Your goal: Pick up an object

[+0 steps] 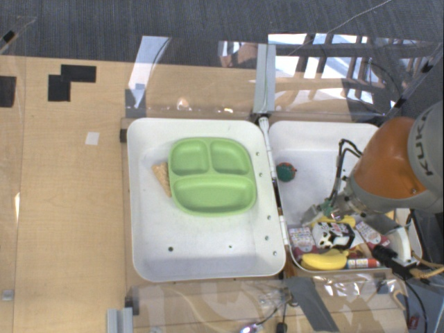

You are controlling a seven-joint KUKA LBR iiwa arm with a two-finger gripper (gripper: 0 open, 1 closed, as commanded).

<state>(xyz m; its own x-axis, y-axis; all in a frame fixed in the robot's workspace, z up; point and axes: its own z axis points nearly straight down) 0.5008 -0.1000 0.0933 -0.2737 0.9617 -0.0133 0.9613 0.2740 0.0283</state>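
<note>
The right bin (312,144) holds a small green ball with a red spot (285,172) near its left wall. A heap lies at its front: a yellow banana (325,260), a black-and-white toy (333,238), small printed packets (302,238) and a red-capped marker (361,262). My gripper (331,210) hangs low over the heap's back edge, under the orange wrist band (388,165). Its tips are lost among cables and clutter.
The left bin (152,255) holds a green three-compartment plate (211,175) with a tan cracker-like piece (161,177) tucked at its left side. A metal divider (272,186) separates the bins. Clear panels stand behind both bins.
</note>
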